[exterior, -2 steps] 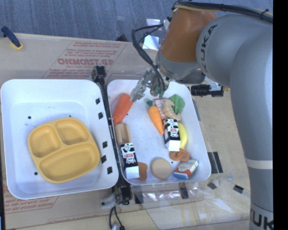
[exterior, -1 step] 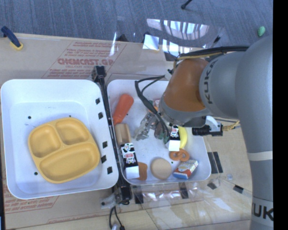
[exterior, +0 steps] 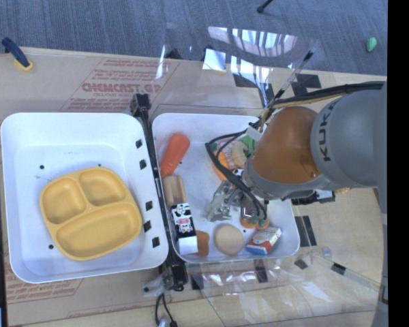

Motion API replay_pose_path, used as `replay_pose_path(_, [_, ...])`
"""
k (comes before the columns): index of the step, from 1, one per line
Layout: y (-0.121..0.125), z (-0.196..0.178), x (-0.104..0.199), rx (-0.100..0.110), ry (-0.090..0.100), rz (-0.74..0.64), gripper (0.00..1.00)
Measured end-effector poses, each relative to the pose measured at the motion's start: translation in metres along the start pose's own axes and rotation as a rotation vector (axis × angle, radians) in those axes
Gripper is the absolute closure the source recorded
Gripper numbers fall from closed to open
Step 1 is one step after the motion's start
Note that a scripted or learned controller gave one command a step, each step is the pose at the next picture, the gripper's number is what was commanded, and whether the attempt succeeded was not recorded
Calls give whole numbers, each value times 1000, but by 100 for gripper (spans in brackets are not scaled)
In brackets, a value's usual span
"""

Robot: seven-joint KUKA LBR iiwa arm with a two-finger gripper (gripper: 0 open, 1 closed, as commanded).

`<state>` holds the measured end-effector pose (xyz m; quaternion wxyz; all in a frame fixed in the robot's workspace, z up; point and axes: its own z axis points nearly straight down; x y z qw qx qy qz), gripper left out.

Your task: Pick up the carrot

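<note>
The carrot (exterior: pixel 174 154) is orange and tapered. It lies slanted near the left wall of the right bin (exterior: pixel 191 122), its thick end toward the back. My gripper (exterior: pixel 225 204) is low in the middle of that bin, to the right of the carrot and a little nearer the front, apart from it. The grey arm with its orange band (exterior: pixel 290 148) reaches in from the right and hides the bin's right side.
Along the right bin's left and front sides lie a tan cylinder (exterior: pixel 174 188), a small milk carton (exterior: pixel 183 225), a brown piece (exterior: pixel 202 242), a beige egg shape (exterior: pixel 227 240) and a red-blue carton (exterior: pixel 264 240). The left bin (exterior: pixel 27 131) holds a yellow divided plate (exterior: pixel 88 212).
</note>
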<state>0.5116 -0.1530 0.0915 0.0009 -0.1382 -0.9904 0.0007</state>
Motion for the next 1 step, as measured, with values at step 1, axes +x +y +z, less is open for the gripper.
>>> replay_pose_path(1, [67,-91,-17,-4,-8,227,100])
